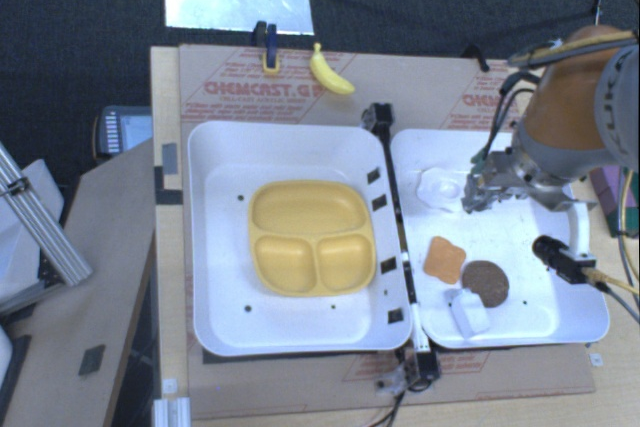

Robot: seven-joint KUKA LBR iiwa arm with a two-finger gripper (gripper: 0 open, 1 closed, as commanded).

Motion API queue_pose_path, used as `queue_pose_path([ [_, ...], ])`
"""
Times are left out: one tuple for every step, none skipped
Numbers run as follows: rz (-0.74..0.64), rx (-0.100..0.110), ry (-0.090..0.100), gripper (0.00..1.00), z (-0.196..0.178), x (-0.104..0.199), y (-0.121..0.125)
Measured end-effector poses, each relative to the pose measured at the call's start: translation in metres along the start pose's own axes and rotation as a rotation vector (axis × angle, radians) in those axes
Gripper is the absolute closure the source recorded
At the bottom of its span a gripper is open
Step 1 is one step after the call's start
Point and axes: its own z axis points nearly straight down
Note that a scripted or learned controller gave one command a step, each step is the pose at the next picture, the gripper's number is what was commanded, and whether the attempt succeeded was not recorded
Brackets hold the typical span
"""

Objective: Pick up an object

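The fingers of the grey arm's gripper (472, 202) hang low over the far part of the right-hand shallow white bin (570, 315), but they are small and dark against the wrist, and I cannot tell whether they stand apart or closed — nothing is seen between them. Just beside them, towards the left bin, lies a clear, roundish plastic piece (438, 186), pale on the white floor and hard to outline; I judge it the nearest thing to take, a short sideways shift away. Nearer the camera lie a flat orange wedge (444, 259), a round brown disc (486, 282) touching or almost touching it, and a small white block (467, 313) by the front wall — all well apart from the fingers. None has a plain long axis except perhaps the block, which lies slantwise. The arm's bulk hides the bin's far right corner. A yellow three-part tray (305, 237) sits in the left-hand white bin (215, 215).
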Motion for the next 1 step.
queue_pose_path([
  [-0.003, -0.002, 0.000, 1.00, -0.0592, 0.0004, -0.0070],
])
